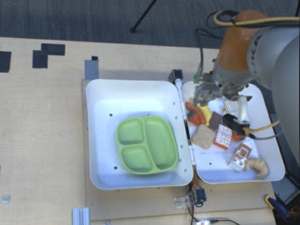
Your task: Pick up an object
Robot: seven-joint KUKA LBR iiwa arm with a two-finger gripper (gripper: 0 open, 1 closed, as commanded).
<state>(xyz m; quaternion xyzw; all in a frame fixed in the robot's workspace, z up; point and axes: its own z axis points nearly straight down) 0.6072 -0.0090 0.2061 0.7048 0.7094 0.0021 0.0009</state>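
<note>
My gripper (202,97) hangs low over the back left of the right bin (211,170), just above a yellow piece (203,111) and an orange piece (195,115). Nearby lie a round tan slice of bread (203,137), a brown block (215,121), a red and white packet (223,136), a checkered item (230,108), a white tube (243,108), a small brown and white box (240,155) and a croissant (257,167). The grey arm with its orange band (239,36) covers the bin's back right.
The left bin (101,125) holds a green divided plate (146,144). Between the bins runs a raised rim (185,125). Black marks and a small grey bracket (92,68) sit on the wooden bench behind the left bin.
</note>
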